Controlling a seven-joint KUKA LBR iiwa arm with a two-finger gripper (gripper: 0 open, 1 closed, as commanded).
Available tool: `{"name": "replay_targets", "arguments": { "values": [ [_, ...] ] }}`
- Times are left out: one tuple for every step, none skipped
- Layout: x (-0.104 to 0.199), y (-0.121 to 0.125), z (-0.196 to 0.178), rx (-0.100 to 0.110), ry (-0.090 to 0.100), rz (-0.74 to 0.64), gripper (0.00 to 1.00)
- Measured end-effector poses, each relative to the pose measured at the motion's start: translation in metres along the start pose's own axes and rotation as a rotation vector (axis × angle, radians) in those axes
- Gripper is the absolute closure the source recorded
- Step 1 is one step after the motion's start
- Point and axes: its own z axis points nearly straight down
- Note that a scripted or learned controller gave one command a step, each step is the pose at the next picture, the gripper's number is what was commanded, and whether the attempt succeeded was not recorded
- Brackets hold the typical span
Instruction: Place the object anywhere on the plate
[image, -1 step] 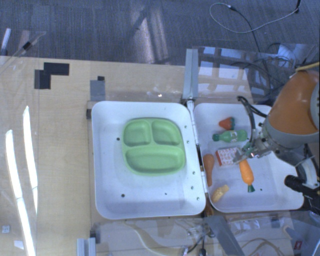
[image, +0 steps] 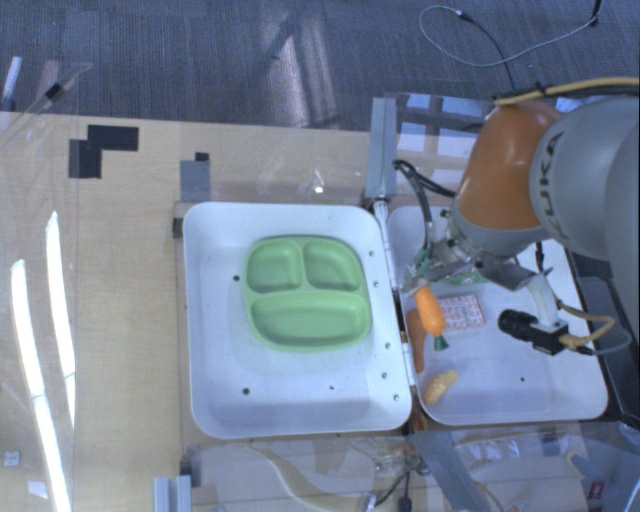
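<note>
A: Nearest us, what do we have relative to the green plate?

B: Right of it, in the right bin, we see a small tan piece. Further back, an orange carrot lies beside a pink card.

A: And the gripper?

B: Just above the carrot's far end; it may be touching, we cannot tell. Nor can we tell how it is set. The plate sits in the left bin on the table.

Two white bins side by side: the left bin and the right bin. One green plate, three compartments. One carrot, one pink patterned card, one pale beige piece, one brownish sausage-like piece.
</note>
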Motion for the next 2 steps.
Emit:
{"name": "replay_targets", "arguments": {
  "values": [
    [0.0803, 0.0870, 0.0001, 0.000, -0.001, 0.164, 1.00],
    [0.0801, 0.0869, -0.0001, 0.000, -0.002, 0.163, 0.00]
  ]
}}
